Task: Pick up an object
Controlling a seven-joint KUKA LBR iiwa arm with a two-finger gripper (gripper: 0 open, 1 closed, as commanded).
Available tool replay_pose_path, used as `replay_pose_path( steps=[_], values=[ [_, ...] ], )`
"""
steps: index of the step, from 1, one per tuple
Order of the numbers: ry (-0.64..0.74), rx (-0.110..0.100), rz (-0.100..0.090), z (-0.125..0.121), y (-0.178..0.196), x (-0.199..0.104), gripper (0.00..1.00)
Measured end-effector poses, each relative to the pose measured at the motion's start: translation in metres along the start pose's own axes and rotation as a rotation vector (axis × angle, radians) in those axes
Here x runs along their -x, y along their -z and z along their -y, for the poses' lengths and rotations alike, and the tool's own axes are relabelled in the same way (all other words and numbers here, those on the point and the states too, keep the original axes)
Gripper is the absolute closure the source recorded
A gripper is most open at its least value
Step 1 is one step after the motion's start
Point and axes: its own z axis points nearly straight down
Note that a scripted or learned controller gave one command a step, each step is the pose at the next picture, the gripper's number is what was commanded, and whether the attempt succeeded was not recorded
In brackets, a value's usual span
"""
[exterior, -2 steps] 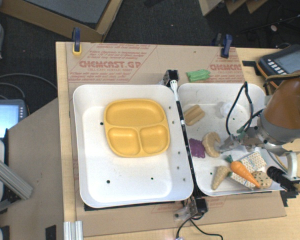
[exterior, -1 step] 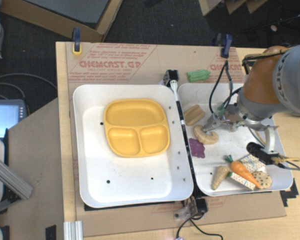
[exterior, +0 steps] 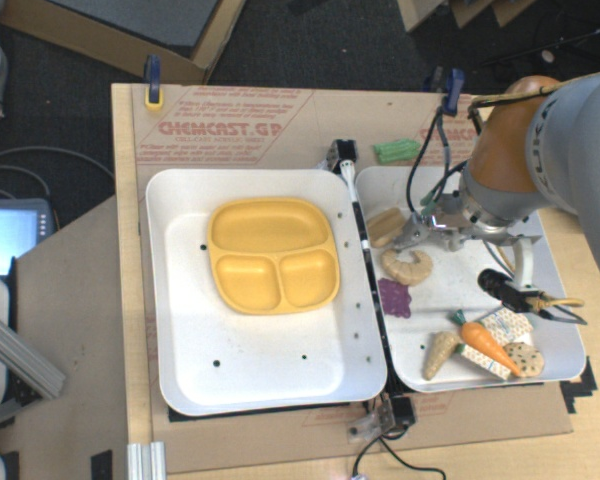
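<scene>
Brown cardboard covered the bench (exterior: 230, 118) under both bins. We found the left white bin (exterior: 180, 358) holding a yellow three-compartment plastic tray (exterior: 273, 253). The right white bin (exterior: 560, 358) held a beige curved toy piece (exterior: 408, 266), a purple scrap (exterior: 394, 297) and an orange toy carrot (exterior: 483, 344). The claw (exterior: 435, 223) hovered just above the beige piece; whether it was clenched we could not tell. We judged the approach under way, descent and closing due next.

Dark carpet (exterior: 70, 98) around plywood bench (exterior: 230, 128)
</scene>
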Motion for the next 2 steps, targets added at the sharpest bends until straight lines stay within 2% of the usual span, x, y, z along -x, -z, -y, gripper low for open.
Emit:
replay_pose_path(
  steps=[1, 2],
  values=[
    [-0.001, 0.002, 0.001, 0.0003, 0.0105, 0.0008, 1.0],
    [-0.002, 0.0, 0.001, 0.0006, 0.0099, 0.0009, 0.0]
  ],
)
